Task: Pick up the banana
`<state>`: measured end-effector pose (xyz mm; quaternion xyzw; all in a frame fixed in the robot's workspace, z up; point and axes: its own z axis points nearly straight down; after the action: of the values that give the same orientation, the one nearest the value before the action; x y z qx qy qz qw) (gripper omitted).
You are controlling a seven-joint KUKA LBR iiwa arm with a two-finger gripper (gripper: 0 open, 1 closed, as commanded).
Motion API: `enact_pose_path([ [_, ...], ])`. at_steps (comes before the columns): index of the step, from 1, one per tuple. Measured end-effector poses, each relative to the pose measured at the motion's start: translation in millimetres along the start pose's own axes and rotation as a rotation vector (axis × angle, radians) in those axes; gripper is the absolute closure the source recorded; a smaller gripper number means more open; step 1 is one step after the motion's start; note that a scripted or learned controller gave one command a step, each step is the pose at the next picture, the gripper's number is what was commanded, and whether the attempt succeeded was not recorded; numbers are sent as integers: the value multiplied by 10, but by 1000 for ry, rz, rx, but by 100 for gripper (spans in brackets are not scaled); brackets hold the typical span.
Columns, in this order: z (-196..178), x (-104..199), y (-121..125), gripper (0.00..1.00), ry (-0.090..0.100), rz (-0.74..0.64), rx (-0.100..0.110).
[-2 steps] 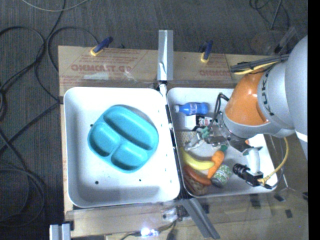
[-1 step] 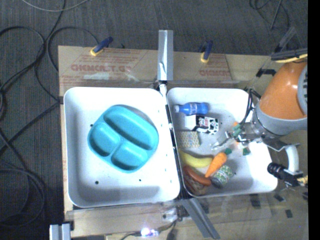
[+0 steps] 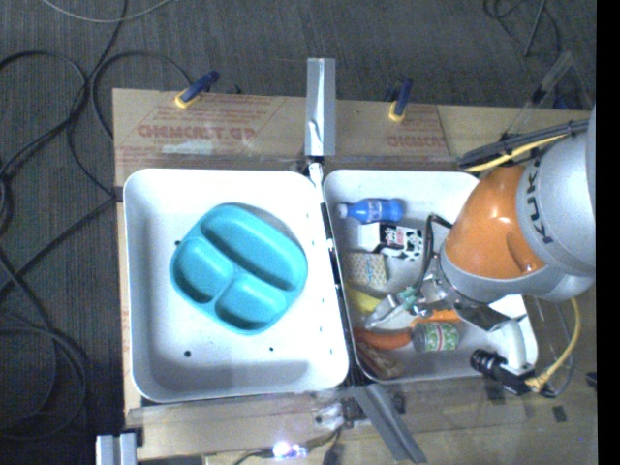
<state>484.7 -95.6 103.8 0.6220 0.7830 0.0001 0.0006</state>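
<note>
fingers (image 3: 392, 310) beside banana (image 3: 360, 301), crowded bin (image 3: 407, 179)

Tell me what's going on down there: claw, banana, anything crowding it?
Claw low in right bin, grip unclear. Banana yellow, just left of claw, half hidden. Crowded: blue bottle, green bottle, orange item alongside.

A robotics laboratory test station: a large grey industrial arm with an orange band (image 3: 504, 231) reaches over two shallow white plastic bins (image 3: 140, 260) set side by side on a brown cardboard-covered bench (image 3: 223, 129), its sheet pinned at the far edge by blue-and-yellow spring clamps (image 3: 197, 88). Loose black and white cables (image 3: 58, 85) trail across dark grey carpet (image 3: 407, 17) around the bench, and a metal bracket (image 3: 320, 105) stands upright between the bins.
</note>
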Motion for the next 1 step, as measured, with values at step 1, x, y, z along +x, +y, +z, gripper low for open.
enact_pose_path([
  [1,83,-134,177,0,3,13,4],
])
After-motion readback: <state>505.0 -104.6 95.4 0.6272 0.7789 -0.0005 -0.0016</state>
